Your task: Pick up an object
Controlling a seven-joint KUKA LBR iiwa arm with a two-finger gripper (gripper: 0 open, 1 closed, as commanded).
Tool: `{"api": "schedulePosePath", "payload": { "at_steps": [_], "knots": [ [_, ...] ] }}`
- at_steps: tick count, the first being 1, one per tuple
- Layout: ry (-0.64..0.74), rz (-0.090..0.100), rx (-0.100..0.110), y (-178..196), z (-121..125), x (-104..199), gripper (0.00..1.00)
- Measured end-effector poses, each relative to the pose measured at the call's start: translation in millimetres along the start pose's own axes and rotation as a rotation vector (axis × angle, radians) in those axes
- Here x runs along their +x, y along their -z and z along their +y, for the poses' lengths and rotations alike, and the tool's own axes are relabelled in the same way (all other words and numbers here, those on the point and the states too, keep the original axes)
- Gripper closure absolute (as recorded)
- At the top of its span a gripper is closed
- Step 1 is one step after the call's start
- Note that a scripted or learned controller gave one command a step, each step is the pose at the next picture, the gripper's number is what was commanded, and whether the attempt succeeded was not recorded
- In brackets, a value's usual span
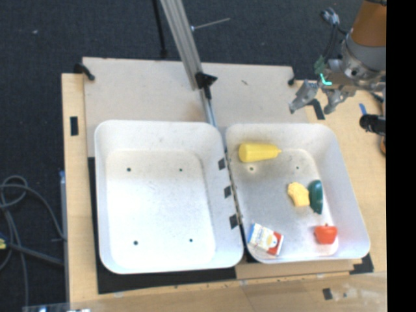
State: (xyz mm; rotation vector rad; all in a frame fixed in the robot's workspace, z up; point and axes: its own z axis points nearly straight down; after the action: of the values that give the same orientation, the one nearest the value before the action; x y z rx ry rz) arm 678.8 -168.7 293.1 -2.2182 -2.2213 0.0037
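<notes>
Gripper (pixel 323 100) raised past far edge of right bin (pixel 344 149), jaws apart, nothing between them; pick not yet begun.

Right bin contents: yellow wedge (pixel 258 152) near far left corner; small yellow piece (pixel 298 194) touching green piece (pixel 316 196) toward right edge; red piece (pixel 325 233) at near right corner; red-and-white carton (pixel 265 240) at near left corner. Left bin (pixel 104 174) alongside. All five items lying loose, none lifted. Remaining, by judgement: choice of item, descent into bin, closing of jaws, lift.
</notes>
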Motion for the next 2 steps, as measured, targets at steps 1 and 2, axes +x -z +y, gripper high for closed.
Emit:
{"api": "schedulePosePath", "payload": {
  "at_steps": [1,2],
  "knots": [
    [0.003,-0.003,-0.004,3.0,0.5,-0.3,0.00],
    [-0.002,-0.002,0.000,-46.7,-9.0,-6.1,0.00]
  ]
}}
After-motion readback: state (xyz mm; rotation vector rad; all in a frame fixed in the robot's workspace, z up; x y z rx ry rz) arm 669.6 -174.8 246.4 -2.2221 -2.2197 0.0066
